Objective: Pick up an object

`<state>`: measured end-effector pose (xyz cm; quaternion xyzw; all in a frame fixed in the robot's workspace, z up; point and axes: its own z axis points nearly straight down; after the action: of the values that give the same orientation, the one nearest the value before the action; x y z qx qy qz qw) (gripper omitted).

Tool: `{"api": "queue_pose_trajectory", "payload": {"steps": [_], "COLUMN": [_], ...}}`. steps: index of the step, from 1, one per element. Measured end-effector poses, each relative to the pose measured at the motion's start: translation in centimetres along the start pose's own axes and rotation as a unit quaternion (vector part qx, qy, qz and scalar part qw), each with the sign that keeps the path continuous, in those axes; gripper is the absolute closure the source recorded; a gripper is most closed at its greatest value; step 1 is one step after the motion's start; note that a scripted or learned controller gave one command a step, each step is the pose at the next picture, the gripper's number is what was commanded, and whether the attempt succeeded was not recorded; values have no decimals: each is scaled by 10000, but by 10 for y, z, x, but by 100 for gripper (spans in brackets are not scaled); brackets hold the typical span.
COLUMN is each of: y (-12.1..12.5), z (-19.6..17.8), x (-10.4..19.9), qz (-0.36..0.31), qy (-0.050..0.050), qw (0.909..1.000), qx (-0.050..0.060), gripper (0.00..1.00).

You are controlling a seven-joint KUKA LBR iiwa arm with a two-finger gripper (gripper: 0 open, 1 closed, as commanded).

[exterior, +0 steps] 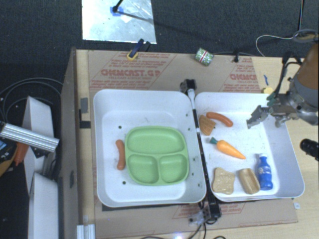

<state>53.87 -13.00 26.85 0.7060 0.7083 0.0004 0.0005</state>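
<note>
Closest to the camera, along the near wall of the right bin, lie a slice of toast, a bread roll and a blue bottle, side by side. Behind them an orange carrot lies at a slant, and further back a sausage lies just beside a brown piece of food near the wall between the bins.

A green divided plate sits in the left bin, with a second small sausage on the white floor to its left, apart from it.

Both bins rest on a cardboard sheet with red print, which covers the surface. A small green roll and a blue and yellow clip lie on its far edge. Beyond it is dark carpet with a shiny metal plate. Black cables and white boxes stand at the left.

Over the far right part of the right bin hangs the gripper. Its jaws stand apart with nothing between them, well apart from the sausage and the carrot.
</note>
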Motion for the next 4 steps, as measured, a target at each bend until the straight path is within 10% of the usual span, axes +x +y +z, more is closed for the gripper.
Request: {"api": "queue_pose_trajectory", "payload": {"steps": [2,3,4], "y": [-30,-3,55], "z": [184,184,136], "x": [-76,32,41], "qz": [11,-5,-4], "qy": [-4,8,-1], "qw": [10000,10000,10000], "qx": [-3,-4,-14], "gripper": [0,0,0]}}
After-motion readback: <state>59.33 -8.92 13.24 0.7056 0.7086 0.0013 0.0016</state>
